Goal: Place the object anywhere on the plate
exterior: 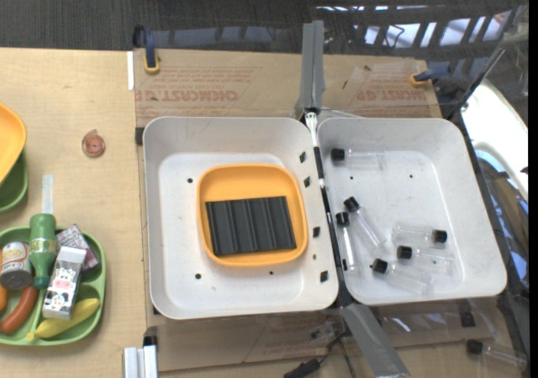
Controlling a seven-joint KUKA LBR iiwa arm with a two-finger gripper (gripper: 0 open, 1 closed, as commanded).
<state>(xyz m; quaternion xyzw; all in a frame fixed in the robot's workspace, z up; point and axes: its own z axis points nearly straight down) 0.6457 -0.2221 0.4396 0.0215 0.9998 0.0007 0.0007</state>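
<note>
Just vials [361, 221] beside plate [250, 214]

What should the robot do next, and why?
Probably reach into the right bin and close on one clear tube, maybe the one nearest the divider. The tubes all lie in that bin, while the orange plate in the left bin carries just a dark ridged block.

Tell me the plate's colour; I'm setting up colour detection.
Yellow-orange, with a dark grey ribbed insert; the plate shows clearly in the camera view, in the left bin.
</note>
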